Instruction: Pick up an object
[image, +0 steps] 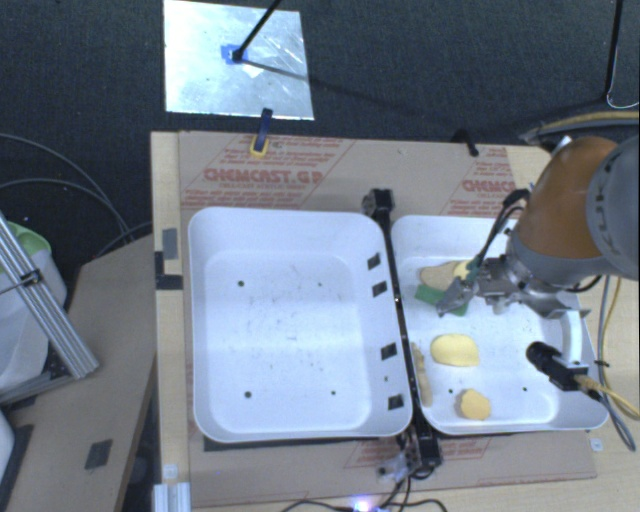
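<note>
The arm (590, 215) is bulky and rounded, its outer shell grey, with a broad orange band (565, 205) wrapping the segment above the wrist. Below the band sits a silver-grey metal wrist block (blurred, its details hard to read). Thin dark cables (497, 232) loop along the wrist's side. The gripper (452, 300) is dark grey metal, narrow and tapering.
</note>
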